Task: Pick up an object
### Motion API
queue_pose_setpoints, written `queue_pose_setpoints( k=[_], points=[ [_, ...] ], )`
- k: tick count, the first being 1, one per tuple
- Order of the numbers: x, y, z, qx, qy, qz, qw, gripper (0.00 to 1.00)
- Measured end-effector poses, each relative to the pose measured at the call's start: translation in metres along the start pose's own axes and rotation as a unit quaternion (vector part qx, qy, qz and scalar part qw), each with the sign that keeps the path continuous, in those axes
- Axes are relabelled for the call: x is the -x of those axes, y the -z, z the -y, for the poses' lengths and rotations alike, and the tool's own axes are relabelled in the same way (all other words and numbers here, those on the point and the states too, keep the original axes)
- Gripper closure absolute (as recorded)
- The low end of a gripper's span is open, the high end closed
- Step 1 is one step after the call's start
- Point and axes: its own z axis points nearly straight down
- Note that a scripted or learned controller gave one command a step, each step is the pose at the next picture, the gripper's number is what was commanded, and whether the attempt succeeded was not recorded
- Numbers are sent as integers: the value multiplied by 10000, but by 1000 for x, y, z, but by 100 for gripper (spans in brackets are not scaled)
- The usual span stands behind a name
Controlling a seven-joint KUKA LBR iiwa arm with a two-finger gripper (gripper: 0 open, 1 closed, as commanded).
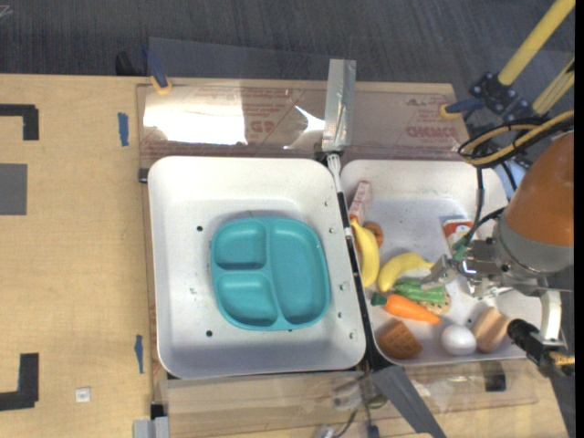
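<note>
Camera view looks down on two white bins: the left bin (173, 245) carries a teal divided tray (271, 272), and the right bin (411, 190) holds a crowded pile of toy food. The gripper (467, 267) sits low over the right side of that pile, and whether it is open or closed cannot be told from here. Just to its left lie a green vegetable (422, 292), a carrot (412, 309) and a yellow banana (402, 267), all touching or nearly so; a white egg (459, 339) and a tan cork-like piece (490, 328) rest just below it. The crowding is the risk: closing here could catch two pieces at once, pinch an edge and let it slip, or shove the pile aside.
</note>
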Motion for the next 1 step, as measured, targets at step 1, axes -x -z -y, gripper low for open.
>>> queue_pose_setpoints(
  k=[1],
  points=[
    [-35,-56,5,55,271,15,9996,0]
  ],
)
